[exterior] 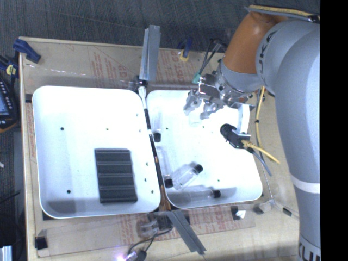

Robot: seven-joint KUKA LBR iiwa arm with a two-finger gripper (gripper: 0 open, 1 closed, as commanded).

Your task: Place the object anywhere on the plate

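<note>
Bottle: clear bottle (pixel 185 174) with a dark cap lies on its side in the lower middle of the right bin (pixel 247 170), cap end toward the upper right; it sits well below the gripper and slightly to its left, apart from it.
Second item: clear tube (pixel 202 192) with a dark end lies along the right bin's lower wall, just below the bottle.
Plate: dark ribbed plate (pixel 115 175) lies flat in the lower middle of the left bin (pixel 54 107), well apart from the bottle, across the wall between the bins.
Gripper: gripper (pixel 199 109) hangs over the upper part of the right bin, fingers spread a little with nothing between them.
Arm: grey arm (pixel 291 91) enters from the right of the frame, its orange band (pixel 244 42) at the upper right, the wrist angled down and to the left.
Bench: wooden bench (pixel 81 53) bears both bins side by side.
</note>
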